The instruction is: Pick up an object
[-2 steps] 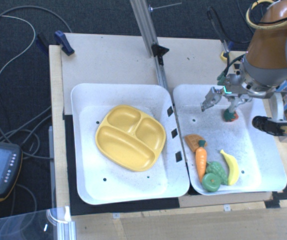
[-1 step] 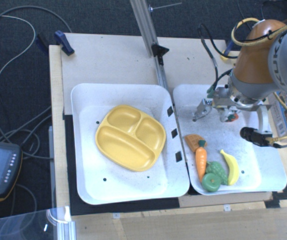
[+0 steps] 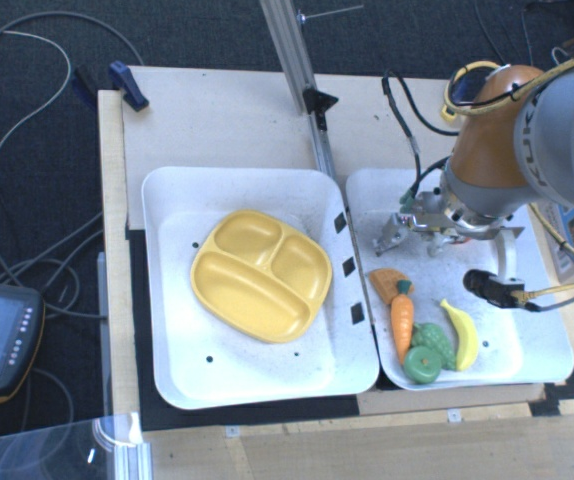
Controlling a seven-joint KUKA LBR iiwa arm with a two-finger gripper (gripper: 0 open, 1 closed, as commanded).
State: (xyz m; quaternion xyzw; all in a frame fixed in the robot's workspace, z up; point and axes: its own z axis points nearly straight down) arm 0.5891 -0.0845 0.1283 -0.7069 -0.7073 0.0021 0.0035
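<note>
Nearest to me, in the right bin (image 3: 557,353), lie small toy foods: a green vegetable (image 3: 428,353), a banana (image 3: 462,333) and a carrot (image 3: 402,325), touching each other. I judge them light, stiff and slippery; I would grasp the carrot across its middle. Farther back, the gripper (image 3: 397,230) hangs over the bin floor, its state unclear to me.

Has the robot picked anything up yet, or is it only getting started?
Nothing looks picked up yet. The carrot, banana and green toy all lie on the floor of the right bin, and the yellow plate sits in the left bin. The gripper hangs over the right bin, above the toys, with nothing seen in it. Lowering, grasping and lifting are all left.
</note>
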